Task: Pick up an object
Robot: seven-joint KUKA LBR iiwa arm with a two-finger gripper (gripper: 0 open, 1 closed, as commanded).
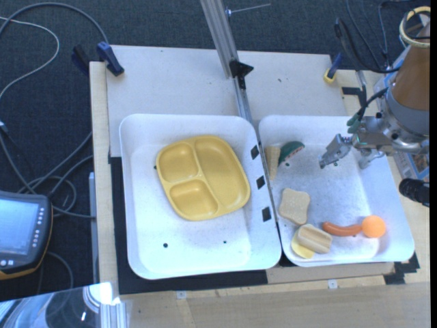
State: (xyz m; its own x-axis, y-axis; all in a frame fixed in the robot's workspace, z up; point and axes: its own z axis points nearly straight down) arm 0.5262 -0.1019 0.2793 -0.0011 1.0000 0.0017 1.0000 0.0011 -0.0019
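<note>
End effector [347,150]: hung over the upper part of the right bin [341,130], nothing between its fingers; they looked parted to me, though from that slant I wouldn't swear to it.
Nearest pick: the green-and-red piece [292,150], lying just to the left of the end effector near the bin's left wall.
Other options: toast slice [294,206] mid-bin, a bread roll [313,238] low down, and an orange ball [373,227] touching a carrot-like stick [344,229] by the lower right edge.
How I'd do it: come straight down on something standing alone, the toast probably, and skip the ball and stick since they sat crowded against the rim.
Left bin [136,183]: held a yellow divided plate [202,177], well apart from the arm.
Surface: a pale counter [171,80] with blue clamps at the back corners.
Room: dark carpet, loose cables, a handheld screen [20,231] at the left.
</note>
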